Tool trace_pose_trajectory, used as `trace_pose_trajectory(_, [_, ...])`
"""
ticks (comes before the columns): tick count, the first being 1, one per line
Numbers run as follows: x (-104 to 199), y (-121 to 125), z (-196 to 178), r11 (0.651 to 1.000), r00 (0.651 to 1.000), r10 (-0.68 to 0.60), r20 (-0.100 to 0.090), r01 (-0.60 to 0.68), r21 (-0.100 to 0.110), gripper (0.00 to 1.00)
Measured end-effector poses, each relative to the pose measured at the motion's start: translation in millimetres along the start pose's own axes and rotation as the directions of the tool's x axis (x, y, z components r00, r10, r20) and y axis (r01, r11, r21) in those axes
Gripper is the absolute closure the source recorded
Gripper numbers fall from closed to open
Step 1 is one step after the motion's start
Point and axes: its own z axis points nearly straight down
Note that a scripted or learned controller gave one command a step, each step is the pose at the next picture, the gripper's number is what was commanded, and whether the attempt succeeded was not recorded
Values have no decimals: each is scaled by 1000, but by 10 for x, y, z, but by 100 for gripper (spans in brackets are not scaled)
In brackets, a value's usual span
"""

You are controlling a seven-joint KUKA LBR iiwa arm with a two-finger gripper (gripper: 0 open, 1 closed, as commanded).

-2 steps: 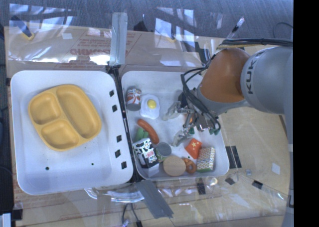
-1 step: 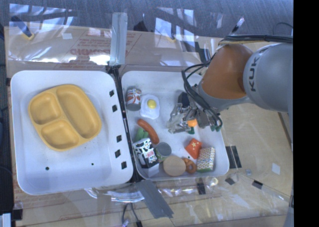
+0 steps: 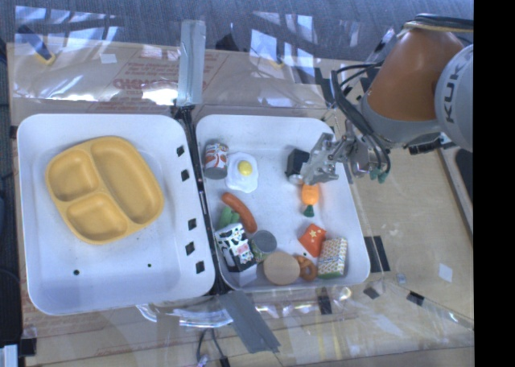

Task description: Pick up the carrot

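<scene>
Two white bins sit side by side on the bench, and the carrot (image 3: 310, 195) lies in the right bin (image 3: 273, 128), near its right wall and about halfway down. It is a small toy carrot, bright orange at the thick end with a short dark green top; its long axis runs roughly up and down in the camera view, orange end toward the far side, green end toward the near side. The gripper (image 3: 308, 172) hangs just above the orange end, reaching in from the right, so the carrot lies directly below and slightly toward the near side of it. Whether the fingers are spread or closed cannot be told; the metal parts blur together against a dark block (image 3: 296, 161) just behind them, and nothing shows the carrot clasped. The coming move likely turns on straddling the carrot across its narrow width. A yellow divided plate (image 3: 103, 188) rests in the left bin (image 3: 48, 277).
</scene>
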Motion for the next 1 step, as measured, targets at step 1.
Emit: trace_pose_trajectory(1, [7, 5, 18, 1000, 1000, -1, -4, 1, -1, 0])
